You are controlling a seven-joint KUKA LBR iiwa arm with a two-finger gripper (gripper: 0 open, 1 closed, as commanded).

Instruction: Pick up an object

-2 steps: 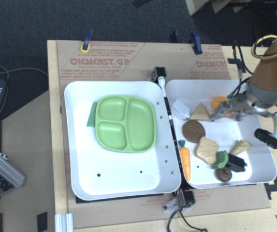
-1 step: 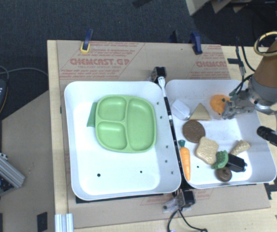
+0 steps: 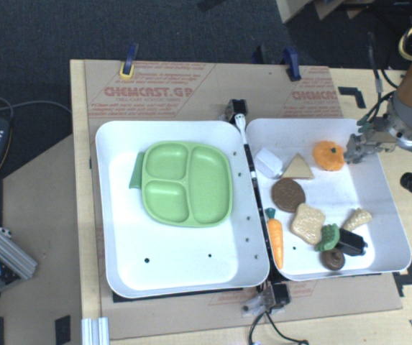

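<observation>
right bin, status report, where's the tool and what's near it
Tool over right bin, beside the orange, nothing seen held. Cheese wedge and brown cookie lie further left. Green plate in left bin.

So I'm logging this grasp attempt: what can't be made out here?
- Gripper, camera view: too small and blurred to tell its finger state.
- Arm: cut off by the right edge.
- Dark items in the right bin: overlapping, too small to identify.
- Carrot: partly against the bin wall.

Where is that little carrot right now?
The carrot lies in the right bin, along its left wall near the front, just left of the tan cracker.
</observation>
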